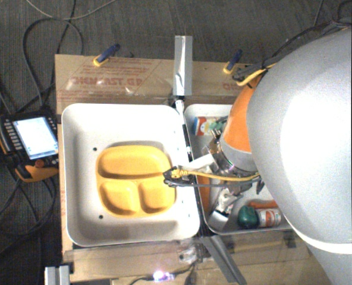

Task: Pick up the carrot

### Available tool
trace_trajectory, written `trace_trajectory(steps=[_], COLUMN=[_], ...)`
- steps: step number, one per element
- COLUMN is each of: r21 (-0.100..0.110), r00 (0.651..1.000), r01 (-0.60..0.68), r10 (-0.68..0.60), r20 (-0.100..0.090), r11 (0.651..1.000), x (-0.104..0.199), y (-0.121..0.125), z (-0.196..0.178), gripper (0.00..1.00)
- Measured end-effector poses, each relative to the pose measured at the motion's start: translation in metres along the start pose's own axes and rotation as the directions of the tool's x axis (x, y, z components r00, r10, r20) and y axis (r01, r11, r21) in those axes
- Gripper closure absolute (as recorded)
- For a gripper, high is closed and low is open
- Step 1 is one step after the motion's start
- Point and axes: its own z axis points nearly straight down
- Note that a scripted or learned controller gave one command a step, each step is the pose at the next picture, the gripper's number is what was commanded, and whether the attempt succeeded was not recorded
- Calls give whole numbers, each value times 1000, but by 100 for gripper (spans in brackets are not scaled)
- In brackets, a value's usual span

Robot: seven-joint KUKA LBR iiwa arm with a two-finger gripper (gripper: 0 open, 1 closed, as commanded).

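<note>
The grey arm with its orange band (pixel 238 132) covers most of the right bin (pixel 194 114). Its wrist hangs low over that bin's left half, with the gripper (pixel 222 202) pointing down near the front left corner. A narrow orange piece (pixel 204 189), possibly the carrot, lies along the bin's left wall just beside the gripper. Another slim orange thing (pixel 264 205) peeks out from under the arm further right. I cannot tell which of the two is the carrot. Nothing shows as held.
The left bin (pixel 75 159) holds a yellow compartment tray (pixel 134 177). A yellow-tipped cable (pixel 182 174) from the wrist reaches over the wall between the bins. A green and red can (pixel 256 217) lies at the right bin's front, a colourful packet (pixel 207 125) at its back.
</note>
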Motion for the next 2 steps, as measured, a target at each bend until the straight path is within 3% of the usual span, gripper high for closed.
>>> trace_trajectory(steps=[1,2], r21=[-2,2], r00=[997,959], r01=[72,283], r10=[-72,-283], r20=[-3,0], r11=[997,959], x=[4,30], y=[-10,-100], z=[-61,36], gripper=[0,0])
